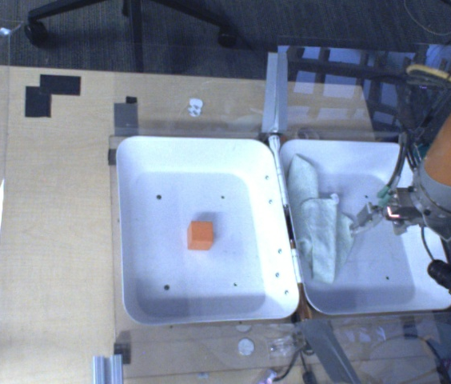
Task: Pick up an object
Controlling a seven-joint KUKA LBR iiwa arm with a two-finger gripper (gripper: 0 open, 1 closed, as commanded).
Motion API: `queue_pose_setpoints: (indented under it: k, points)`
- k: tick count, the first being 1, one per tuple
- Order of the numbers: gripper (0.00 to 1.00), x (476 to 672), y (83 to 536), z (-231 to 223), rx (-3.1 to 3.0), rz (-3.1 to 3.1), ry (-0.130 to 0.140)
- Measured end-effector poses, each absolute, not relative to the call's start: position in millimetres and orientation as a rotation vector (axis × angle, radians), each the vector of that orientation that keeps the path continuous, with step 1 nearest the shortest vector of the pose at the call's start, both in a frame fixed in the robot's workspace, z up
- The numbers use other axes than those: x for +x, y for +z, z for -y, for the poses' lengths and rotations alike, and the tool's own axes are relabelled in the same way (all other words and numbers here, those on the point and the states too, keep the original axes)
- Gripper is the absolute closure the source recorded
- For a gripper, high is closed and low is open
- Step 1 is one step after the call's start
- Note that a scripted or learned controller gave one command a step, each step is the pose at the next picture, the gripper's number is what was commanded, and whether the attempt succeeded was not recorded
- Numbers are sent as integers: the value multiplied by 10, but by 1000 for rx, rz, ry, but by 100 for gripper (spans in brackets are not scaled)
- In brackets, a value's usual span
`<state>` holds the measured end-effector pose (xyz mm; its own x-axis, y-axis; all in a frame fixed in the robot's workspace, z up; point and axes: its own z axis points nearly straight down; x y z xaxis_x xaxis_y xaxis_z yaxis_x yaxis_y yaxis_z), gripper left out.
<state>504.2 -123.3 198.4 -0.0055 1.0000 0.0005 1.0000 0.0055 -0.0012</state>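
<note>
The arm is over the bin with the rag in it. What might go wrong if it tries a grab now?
1. The gripper sits beside the crumpled cloth in the right bin. Soft folds may slip out, or only a corner may lift and fall back.
2. The cloth lies against the bin's left wall, so the fingers might strike that wall.
3. The orange cube lies in the left bin, far from the gripper; reaching it likely needs a long move across the divider.

Grey arm point(449, 194), orange band, yellow cable point(441, 77)
</note>
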Motion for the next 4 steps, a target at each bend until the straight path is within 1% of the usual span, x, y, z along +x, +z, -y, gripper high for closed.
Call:
queue_pose_setpoints:
  k: [1, 2, 3, 4]
  points:
    - [0, 5202, 2334, 1457, -2121, 2319, -2]
    - [0, 5684, 926, 1644, -2072, 2368, -5]
    - [0, 5878, 896, 1694, -2254, 2202, -11]
    - [100, 5905, 1007, 1682, -2252, 2209, -18]
